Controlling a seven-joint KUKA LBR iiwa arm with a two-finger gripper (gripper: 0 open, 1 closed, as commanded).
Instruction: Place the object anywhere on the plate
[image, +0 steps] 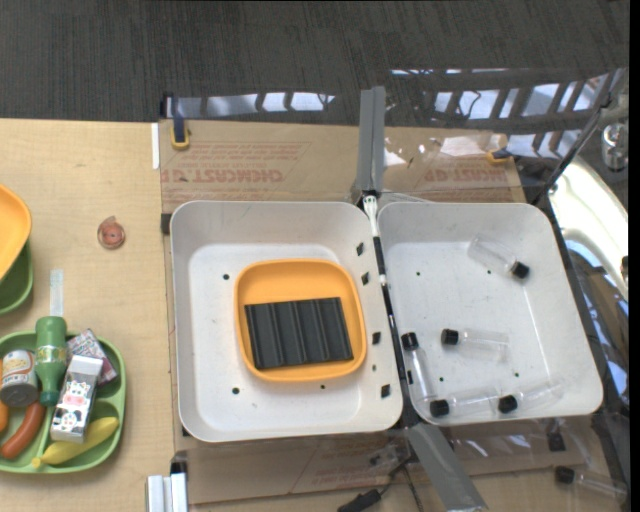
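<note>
The block (300, 333), dark grey and ridged, lies flat in the middle of the orange plate (300, 272), its ribs running toward the far and near edges of the tabletop (90, 180). It sits wholly inside the plate's rim, with orange showing on all four sides. The plate rests in the centre of the left bin (190, 330).

The right bin (560, 260) touches the left one along their shared wall. It holds several clear tubes with black caps: one (497, 257) near its far right corner, one (475, 343) near the middle, one (470, 404) along its near wall, and one (412, 360) against the shared wall.

Whether the claw is open or closed cannot be told.

Both bins sit on a cardboard sheet (250, 165) that shows along the far edge. Toward the tabletop's near left corner is a green tray (105, 440) with toy food: a bottle (50, 355), a can (17, 372), a carton (72, 400), a sausage (22, 430) and a banana (85, 438). At the left edge, farther back, is an orange bowl (10, 235). A small pink thing (111, 234) lies on bare wood between that bowl and the left bin.
</note>
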